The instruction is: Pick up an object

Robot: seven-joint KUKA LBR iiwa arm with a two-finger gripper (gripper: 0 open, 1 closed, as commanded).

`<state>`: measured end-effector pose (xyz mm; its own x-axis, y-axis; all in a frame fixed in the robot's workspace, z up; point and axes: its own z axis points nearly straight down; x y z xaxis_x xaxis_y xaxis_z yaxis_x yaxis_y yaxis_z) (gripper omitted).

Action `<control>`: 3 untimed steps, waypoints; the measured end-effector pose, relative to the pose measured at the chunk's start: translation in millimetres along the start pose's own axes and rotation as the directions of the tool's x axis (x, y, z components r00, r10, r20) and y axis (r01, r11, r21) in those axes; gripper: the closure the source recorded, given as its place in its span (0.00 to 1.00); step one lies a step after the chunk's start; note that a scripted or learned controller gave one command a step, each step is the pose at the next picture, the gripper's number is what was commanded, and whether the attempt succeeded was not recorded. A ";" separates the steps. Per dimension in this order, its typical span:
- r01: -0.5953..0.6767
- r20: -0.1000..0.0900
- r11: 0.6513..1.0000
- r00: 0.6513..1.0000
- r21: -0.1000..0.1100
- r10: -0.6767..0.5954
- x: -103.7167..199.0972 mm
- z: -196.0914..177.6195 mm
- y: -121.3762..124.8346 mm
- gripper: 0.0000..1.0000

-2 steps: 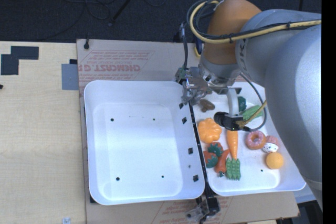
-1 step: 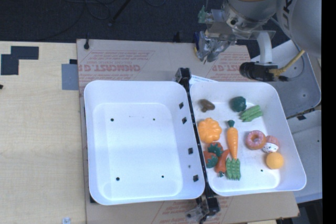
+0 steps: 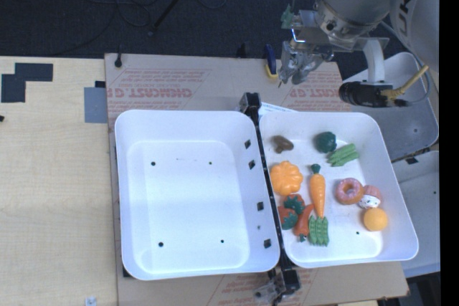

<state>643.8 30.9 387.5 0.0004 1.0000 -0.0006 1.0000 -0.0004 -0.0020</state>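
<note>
The arm descends from the upper right of the frame, with its orange band above the grey wrist. The gripper [image 3: 292,75] hangs above the cardboard sheet [image 3: 186,86], beyond the far rim of the right bin [image 3: 401,226]. Its fingers point downward; their separation cannot be determined from this view, and no object is visible between them.

All objects lie in the right bin, in the right half of the frame:
- a brown piece [image 3: 282,144] near the far left corner;
- a dark green broccoli [image 3: 325,141] at the upper centre, with green beans [image 3: 343,154] just beside it;
- an orange pumpkin [image 3: 286,178] close to the left wall;
- a carrot [image 3: 317,191] at the centre, upright in the frame;
- a pink doughnut [image 3: 349,190] to the right of the carrot;
- an orange ball [image 3: 374,219] at the lower right.

The left bin [image 3: 129,190] occupies the centre of the frame and touches the right bin along a black divider.
</note>
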 end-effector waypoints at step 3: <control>-0.001 0.000 1.000 1.000 -0.001 0.001 -50.9 -28.3 0.0 1.00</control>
<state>643.9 -20.0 415.8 0.0010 1.0000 -0.0006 1.0000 -0.0010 -0.0014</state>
